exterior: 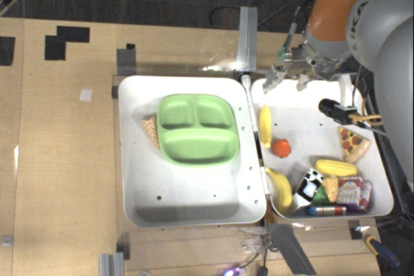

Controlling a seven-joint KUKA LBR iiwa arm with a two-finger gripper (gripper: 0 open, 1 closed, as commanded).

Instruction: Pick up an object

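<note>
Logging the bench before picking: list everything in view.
bins: 2, white, side by side
plate: 1, green, left bin
biscuit: 1, tan, left of plate
long fruits: 3, yellow, right bin
ball: 1, red-orange, right bin middle
pizza slice: 1, tan-red, right bin
patterned piece: 1, black-white, right bin front
wedge: 1, yellow, beside it
packet: 1, pink, front right corner
marker: 1, blue-red, front wall
gripper: 1, grey, open, over right bin's far edge

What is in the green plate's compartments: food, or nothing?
Nothing: all three compartments of the green plate show bare green. A tan item lies beside it in the left bin.
</note>
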